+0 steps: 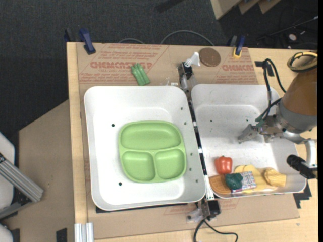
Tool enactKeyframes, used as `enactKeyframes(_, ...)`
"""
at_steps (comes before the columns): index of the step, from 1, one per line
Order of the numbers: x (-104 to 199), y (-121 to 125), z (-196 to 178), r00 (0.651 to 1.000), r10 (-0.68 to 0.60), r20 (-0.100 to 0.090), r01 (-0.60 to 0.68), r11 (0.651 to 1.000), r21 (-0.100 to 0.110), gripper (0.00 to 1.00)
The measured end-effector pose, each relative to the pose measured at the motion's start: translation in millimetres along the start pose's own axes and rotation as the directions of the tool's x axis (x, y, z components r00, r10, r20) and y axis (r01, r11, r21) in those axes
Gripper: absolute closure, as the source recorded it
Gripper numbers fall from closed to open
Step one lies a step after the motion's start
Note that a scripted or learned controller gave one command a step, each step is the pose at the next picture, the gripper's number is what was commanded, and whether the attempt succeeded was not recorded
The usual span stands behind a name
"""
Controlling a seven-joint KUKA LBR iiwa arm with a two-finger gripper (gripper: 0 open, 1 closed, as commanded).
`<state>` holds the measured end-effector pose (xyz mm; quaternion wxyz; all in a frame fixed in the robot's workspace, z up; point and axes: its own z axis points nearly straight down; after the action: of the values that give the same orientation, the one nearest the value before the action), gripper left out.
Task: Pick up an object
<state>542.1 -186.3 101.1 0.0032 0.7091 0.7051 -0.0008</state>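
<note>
Hovering over the right bin [237, 97], your hand [251, 133] hangs above bare floor with nothing visibly between its fingers; how far they are spread I cannot tell. The objects sit clustered along that bin's near edge: a red pepper [224, 164], a green-and-patterned packet [239, 181] and a yellow piece [273, 177], touching or overlapping. Expect trouble if you descend there: the crowding could make the fingers pinch two things or slip against the wall.
</note>
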Motion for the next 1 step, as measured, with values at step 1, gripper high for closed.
enactKeyframes(1, -39.6, 46.2, -172.5, 1.0, -0.007, 0.005, 0.007, 1.0, -0.018, 0.0)
